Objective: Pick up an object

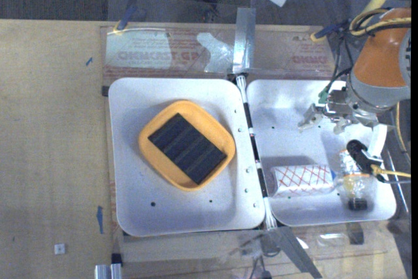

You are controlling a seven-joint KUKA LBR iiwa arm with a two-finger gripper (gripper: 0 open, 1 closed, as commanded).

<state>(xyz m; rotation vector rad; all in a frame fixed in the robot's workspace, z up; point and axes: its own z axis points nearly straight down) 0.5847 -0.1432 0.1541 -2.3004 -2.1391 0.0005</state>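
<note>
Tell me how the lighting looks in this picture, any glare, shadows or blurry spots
Camera view: even overhead light, soft shadows. Glare washes out the right bin's floor and the clear sheet behind the bins. The yellow tray with its dark panel is sharp. The red-checked packet is readable, but the hand and small clutter by the arm look soft and hard to resolve.

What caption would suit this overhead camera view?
Robot arm reaching over the right bin, beside a red-checked white packet; yellow dish in the left bin.

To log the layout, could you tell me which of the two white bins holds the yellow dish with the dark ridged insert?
The left bin holds the yellow dish; the right bin holds the red-and-white patterned box instead.
</note>
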